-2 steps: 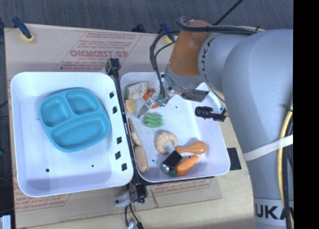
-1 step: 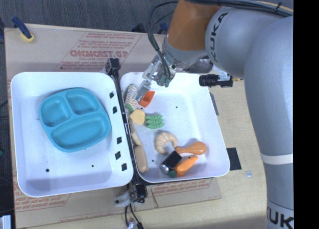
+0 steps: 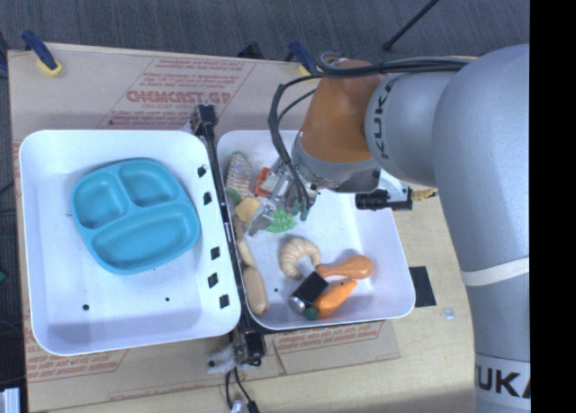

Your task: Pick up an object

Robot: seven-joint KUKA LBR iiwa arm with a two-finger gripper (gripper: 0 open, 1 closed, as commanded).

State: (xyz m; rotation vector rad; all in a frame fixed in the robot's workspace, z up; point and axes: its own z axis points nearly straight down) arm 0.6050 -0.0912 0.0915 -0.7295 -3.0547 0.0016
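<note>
The claw, fingers parted over the green item at the right bin's ten o'clock, grips nothing and may snag crowded neighbours like the croissant.

arm: grey, rounded casing | orange band | black cables | dark "KUKA" lettering

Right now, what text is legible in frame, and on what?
"CHEMCAST GP": red print on the cardboard sheet behind the left bin.
"KUKA": on the arm, partly cut off at the wrist and again at the base.
Smaller red print around the cardboard logo and along its edges: too blurred to read.
</note>
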